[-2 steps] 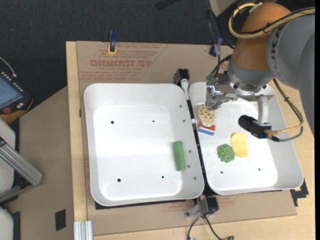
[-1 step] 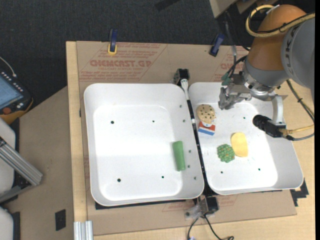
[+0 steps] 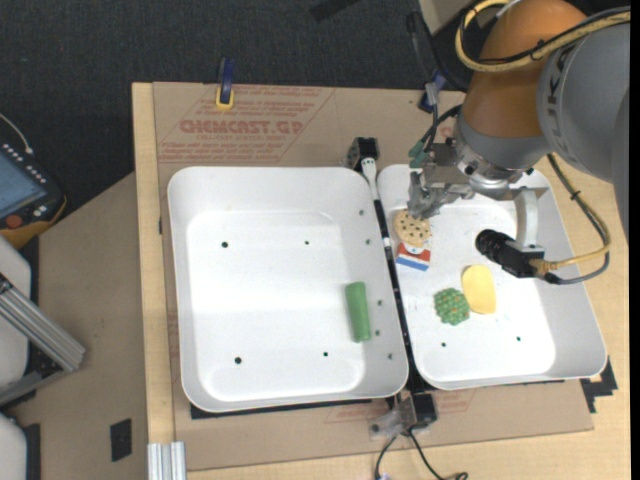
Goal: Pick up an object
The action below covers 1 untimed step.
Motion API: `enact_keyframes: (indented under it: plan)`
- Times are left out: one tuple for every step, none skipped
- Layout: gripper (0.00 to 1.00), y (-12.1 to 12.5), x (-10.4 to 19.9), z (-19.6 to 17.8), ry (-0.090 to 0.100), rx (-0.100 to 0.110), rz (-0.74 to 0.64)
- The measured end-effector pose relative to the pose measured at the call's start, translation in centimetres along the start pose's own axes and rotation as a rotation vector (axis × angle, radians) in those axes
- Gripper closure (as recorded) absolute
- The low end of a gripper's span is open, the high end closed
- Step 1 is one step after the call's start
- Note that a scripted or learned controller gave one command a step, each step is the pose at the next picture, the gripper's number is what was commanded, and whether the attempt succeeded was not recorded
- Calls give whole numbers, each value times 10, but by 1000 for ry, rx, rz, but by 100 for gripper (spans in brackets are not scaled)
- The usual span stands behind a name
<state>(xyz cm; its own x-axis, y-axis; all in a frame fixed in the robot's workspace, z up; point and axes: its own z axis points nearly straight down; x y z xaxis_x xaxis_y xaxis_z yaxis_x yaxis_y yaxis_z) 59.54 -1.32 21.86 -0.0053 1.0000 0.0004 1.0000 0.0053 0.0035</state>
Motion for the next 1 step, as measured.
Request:
enact_keyframes:
  plan:
    - [100,-74,-81,22,0,11,15]
